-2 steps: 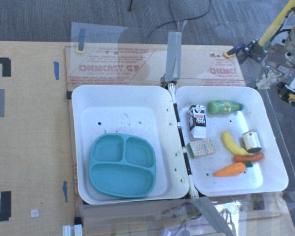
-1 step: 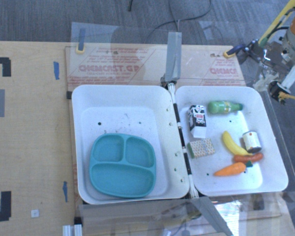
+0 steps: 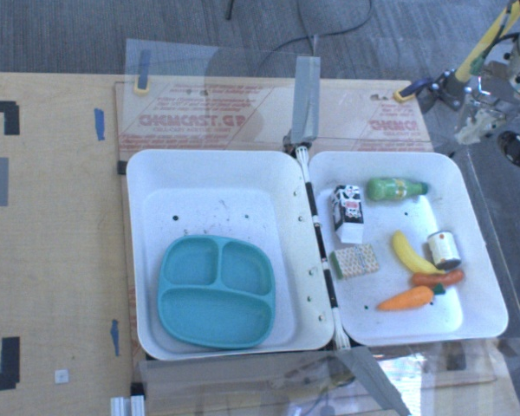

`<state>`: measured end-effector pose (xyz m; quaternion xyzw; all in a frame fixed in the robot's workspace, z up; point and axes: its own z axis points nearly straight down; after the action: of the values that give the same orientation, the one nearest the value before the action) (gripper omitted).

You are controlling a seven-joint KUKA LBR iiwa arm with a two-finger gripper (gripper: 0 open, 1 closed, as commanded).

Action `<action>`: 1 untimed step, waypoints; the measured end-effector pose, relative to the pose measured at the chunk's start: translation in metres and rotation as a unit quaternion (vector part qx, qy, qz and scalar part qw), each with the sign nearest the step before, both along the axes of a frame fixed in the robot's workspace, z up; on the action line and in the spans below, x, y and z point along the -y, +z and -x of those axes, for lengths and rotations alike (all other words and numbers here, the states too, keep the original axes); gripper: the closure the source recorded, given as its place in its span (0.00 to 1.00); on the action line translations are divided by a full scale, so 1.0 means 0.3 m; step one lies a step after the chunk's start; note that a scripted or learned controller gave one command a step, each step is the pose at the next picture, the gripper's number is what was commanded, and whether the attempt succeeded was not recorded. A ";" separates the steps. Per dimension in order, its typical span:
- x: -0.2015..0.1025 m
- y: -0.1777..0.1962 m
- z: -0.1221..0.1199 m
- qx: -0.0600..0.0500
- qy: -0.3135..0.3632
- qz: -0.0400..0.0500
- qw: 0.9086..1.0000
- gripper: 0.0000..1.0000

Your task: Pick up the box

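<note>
We find the box (image 3: 348, 213), a small white carton with black markings, lying in the right bin (image 3: 481, 319) near its left wall, just above a speckled sponge (image 3: 356, 261) and left of a green bottle (image 3: 396, 189). In that bin we also see a banana (image 3: 411, 255), a can (image 3: 444, 250), a carrot (image 3: 406, 299) and a sausage (image 3: 437, 278); the left bin (image 3: 147, 189) holds a teal divided plate (image 3: 215, 291). At the upper right, well apart from the box and outside the bins, sits the claw (image 3: 485, 111), and we cannot tell how it stands.
</note>
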<state>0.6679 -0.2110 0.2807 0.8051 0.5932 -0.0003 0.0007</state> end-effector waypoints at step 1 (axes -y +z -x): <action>-0.008 0.018 -0.003 0.000 0.151 0.000 0.989 1.00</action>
<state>0.6687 -0.2084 0.2862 0.7063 0.7079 0.0000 0.0008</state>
